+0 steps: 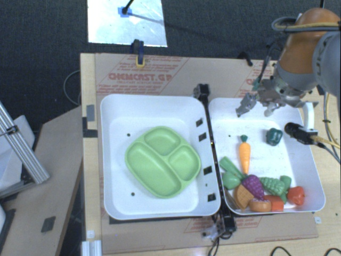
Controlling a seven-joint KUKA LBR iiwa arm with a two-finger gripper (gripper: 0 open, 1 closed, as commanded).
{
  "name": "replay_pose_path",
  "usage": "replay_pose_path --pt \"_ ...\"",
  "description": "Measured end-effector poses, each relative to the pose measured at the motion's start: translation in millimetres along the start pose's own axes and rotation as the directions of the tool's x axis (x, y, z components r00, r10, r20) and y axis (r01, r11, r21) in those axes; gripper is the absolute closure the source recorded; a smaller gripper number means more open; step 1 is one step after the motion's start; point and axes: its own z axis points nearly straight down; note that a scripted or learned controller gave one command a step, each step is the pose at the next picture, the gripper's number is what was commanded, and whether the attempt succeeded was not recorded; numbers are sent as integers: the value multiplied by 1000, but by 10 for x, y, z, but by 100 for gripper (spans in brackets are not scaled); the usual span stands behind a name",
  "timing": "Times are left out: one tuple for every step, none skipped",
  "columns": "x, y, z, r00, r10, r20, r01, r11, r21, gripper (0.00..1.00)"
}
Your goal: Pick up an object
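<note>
My gripper [257,108] hangs over the back edge of the right bin [314,183], its two fingers spread open with nothing between them. Below it in that bin lie an orange carrot [244,154] and a dark green pepper [274,136]. Toward the bin's front sit a green vegetable [229,173], a purple bunch of grapes [253,185], a green ridged piece [275,185], a red tomato [295,195] and some orange pieces [260,205]. The carrot is the toy closest to the gripper, a short way in front of it.
The left bin [114,143] holds a light green divided plate [162,161]. A black clamp strip [209,143] runs along the wall between the two bins. Brown cardboard [154,76] lies under the bins, with a blue and yellow clamp [138,52] at its back edge.
</note>
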Motion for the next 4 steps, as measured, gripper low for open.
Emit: replay_pose_path --pt "2 20 -87 1000 -2 1 2 1000 -13 0" --pt "3 81 502 1000 -1 1 1 1000 -13 0" --pt "3 84 904 1000 0 1 0 1000 -12 0" --pt "6 96 1145 1000 -1 1 1 1000 -13 0"
